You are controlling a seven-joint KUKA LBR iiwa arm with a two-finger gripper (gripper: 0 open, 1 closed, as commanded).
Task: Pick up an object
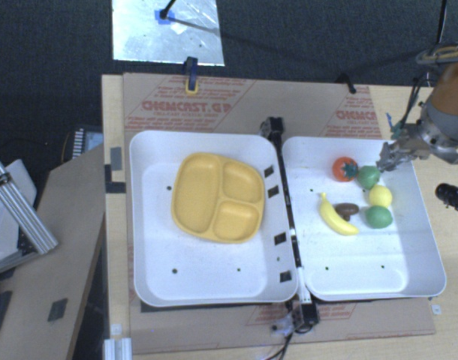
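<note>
We see the gripper just right of the green fruit; its aperture we cannot tell. Tomato and lemon crowd that fruit, so a descent may nudge neighbours and miss

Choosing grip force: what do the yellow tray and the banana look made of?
Yellow tray: likely moulded plastic, matte, with smooth rounded compartments. Banana: probably plastic toy fruit, uniformly yellow with a slight sheen; too small to be certain.
</note>
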